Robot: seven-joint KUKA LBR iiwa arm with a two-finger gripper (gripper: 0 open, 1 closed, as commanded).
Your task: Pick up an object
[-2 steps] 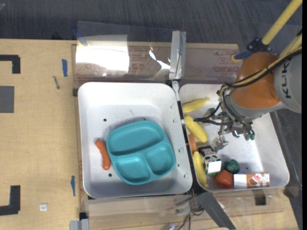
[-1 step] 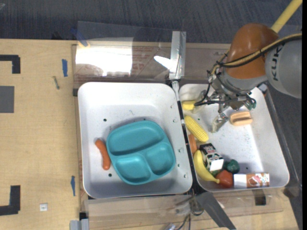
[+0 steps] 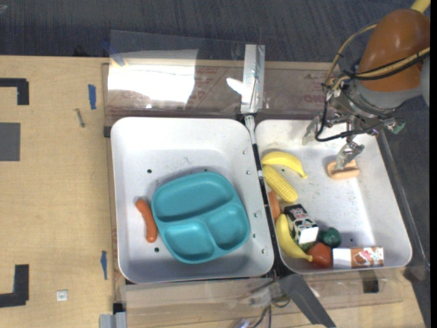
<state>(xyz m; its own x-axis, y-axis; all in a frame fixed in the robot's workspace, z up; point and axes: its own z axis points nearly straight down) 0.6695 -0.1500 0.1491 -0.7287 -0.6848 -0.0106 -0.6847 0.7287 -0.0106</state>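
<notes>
The end effector (image 3: pixel 349 157) sits at two o'clock in the right bin (image 3: pixel 372 210), directly over a small tan block (image 3: pixel 343 171); whether it is spread or pinching cannot be told. Bananas (image 3: pixel 283 162) and corn (image 3: pixel 280 183) lie at nine o'clock of it.
</notes>
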